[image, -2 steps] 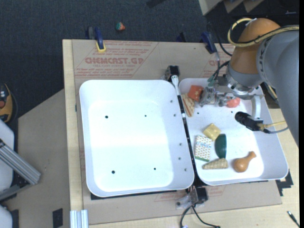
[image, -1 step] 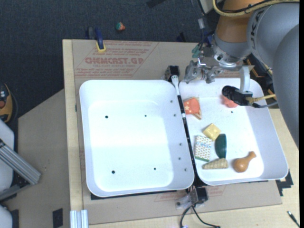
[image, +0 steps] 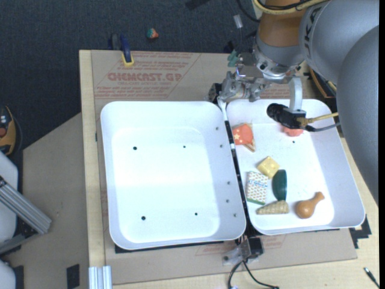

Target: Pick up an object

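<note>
The right bin (image: pixel 337 179) holds several small things. An orange-red piece (image: pixel 243 135) lies near its left wall, with a yellow block (image: pixel 268 165) below it. Further down sit a white block with a blue-red pattern (image: pixel 257 187), a dark green oval piece (image: pixel 280 184), a tan textured wedge (image: pixel 274 208) and a brown pear-shaped piece (image: pixel 308 205). A small red piece (image: pixel 294 131) lies near the bin's far side. My gripper (image: pixel 236 92) hangs over the far left corner of the right bin, above and behind the orange-red piece, touching none of them.
The left bin (image: pixel 120 119) adjoins the right one along a shared wall. Both rest on a cardboard sheet (image: pixel 150 71). A blue and yellow clamp (image: pixel 125 50) grips the sheet's far edge. The grey arm covers the upper right.
</note>
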You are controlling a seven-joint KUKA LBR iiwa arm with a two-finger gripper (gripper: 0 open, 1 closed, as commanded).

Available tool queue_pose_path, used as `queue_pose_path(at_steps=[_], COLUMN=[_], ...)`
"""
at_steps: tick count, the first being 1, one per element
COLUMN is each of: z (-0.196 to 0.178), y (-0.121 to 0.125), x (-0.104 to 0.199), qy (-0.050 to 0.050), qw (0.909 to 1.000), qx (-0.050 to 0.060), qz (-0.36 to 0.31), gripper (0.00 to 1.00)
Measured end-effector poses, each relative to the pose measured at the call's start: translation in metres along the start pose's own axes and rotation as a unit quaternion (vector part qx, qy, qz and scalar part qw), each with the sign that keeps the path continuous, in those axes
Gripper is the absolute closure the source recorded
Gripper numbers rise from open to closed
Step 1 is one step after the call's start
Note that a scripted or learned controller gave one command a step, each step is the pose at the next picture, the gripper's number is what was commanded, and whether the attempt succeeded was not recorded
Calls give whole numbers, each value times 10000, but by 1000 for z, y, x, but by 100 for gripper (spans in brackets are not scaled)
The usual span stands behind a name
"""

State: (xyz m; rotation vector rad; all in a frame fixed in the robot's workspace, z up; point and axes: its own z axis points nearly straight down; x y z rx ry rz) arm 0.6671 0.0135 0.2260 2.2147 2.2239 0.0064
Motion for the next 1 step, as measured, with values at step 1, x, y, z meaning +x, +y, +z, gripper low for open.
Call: queue_pose_path(at_steps=[1], z=[15], y=[-60], x=[-18], qy=[-2], qw=[10000], qx=[65], qz=[32], gripper=[100])
